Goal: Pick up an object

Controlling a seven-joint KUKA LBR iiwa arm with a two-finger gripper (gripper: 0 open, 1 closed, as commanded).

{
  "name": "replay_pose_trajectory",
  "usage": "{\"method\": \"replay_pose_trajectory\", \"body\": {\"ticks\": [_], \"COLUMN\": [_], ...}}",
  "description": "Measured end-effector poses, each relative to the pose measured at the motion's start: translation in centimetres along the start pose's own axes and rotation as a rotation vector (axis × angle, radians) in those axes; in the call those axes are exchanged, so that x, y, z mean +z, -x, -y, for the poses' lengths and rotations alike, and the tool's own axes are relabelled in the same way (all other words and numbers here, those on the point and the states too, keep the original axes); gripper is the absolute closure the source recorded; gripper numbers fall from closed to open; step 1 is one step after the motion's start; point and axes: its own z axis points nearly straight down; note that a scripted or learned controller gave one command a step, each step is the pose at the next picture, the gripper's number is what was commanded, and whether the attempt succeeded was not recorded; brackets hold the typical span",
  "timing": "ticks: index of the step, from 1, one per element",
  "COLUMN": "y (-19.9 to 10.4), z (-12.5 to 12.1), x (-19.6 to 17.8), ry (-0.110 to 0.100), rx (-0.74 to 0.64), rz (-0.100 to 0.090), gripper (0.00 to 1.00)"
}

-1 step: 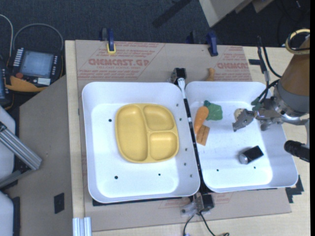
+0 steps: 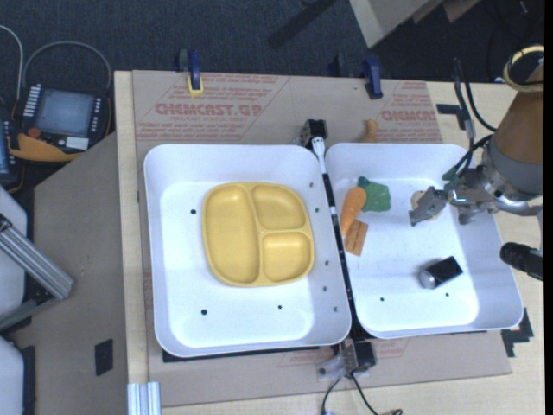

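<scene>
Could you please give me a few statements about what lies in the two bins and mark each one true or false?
1. A yellow divided plate lies in the left bin. True.
2. The carrot lies in the left bin. False: it lies in the right bin, near its left wall.
3. A green object sits just right of the carrot's upper end. True.
4. A small black and silver object lies on the yellow divided plate. False: it lies on the floor of the right bin, toward the front.
5. The tool is over the right bin. True.
6. The yellow divided plate holds the green object. False: its compartments hold nothing visible.
</scene>
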Motion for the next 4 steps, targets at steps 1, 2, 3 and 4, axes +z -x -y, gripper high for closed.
{"method": "replay_pose_trajectory", "body": {"ticks": [1, 2, 3, 4], "y": [0.8, 1.8, 1.7, 1.7], "z": [0.3, 0.3, 0.4, 0.2], "x": [5.9, 11.0, 12.4, 11.2], "ry": [-0.008, -0.008, -0.005, -0.001], "rx": [0.002, 0.002, 0.001, 0.001], "rz": [-0.002, -0.002, -0.002, 0.0], "gripper": [0.0, 0.0, 0.0, 1.0]}}
